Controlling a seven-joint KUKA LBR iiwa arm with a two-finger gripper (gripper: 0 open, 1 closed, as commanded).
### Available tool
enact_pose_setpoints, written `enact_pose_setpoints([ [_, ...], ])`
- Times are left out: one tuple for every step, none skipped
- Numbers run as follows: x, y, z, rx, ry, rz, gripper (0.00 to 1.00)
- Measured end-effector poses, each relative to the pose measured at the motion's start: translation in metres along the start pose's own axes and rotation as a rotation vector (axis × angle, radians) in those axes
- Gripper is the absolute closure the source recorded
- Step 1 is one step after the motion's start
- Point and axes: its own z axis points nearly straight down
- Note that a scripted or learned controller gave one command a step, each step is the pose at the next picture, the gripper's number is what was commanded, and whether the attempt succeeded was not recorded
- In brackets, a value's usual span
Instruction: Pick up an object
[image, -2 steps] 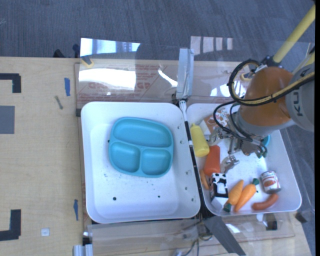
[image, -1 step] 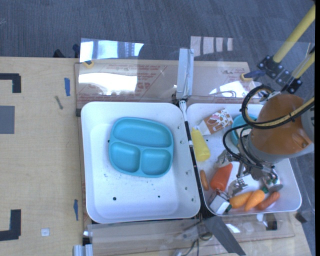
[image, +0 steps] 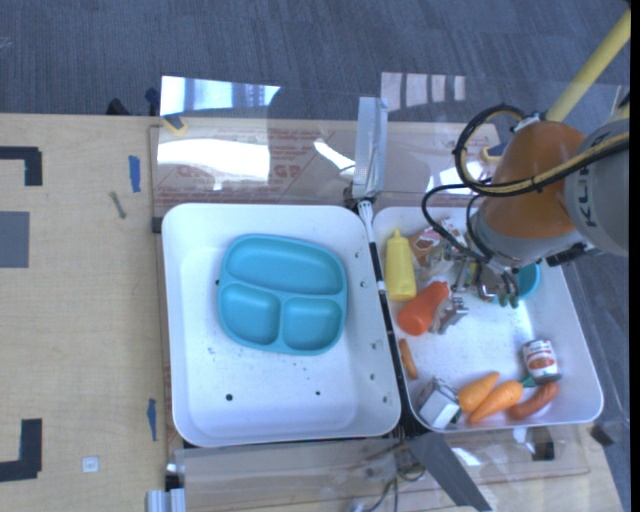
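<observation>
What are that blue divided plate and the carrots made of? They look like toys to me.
The blue divided plate looks like moulded plastic with a smooth matte finish: one even colour, rounded edges. The carrots seem to be plastic play food too: uniformly orange and slightly glossy, though rubber or foam is possible.

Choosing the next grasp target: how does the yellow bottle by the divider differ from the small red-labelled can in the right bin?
The yellow squeeze bottle is long and lies on its side against the right bin's left wall; the small red-labelled can is short and squat, near the right wall. The bottle is plain yellow; the can has a white and red label. The bottle lies nearer the gripper. Both rest in the right white bin.
</observation>
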Motion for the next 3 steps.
enact_pose_setpoints([
  [0.0101, 0.0077, -0.0004, 0.001, 0.001, 0.1, 0.0],
  [0.0045, 0.0068, -0.0002, 0.001, 0.001, 0.029, 0.0],
  [0.0051, 0.0071, -0.0003, 0.001, 0.0, 0.027, 0.0],
])
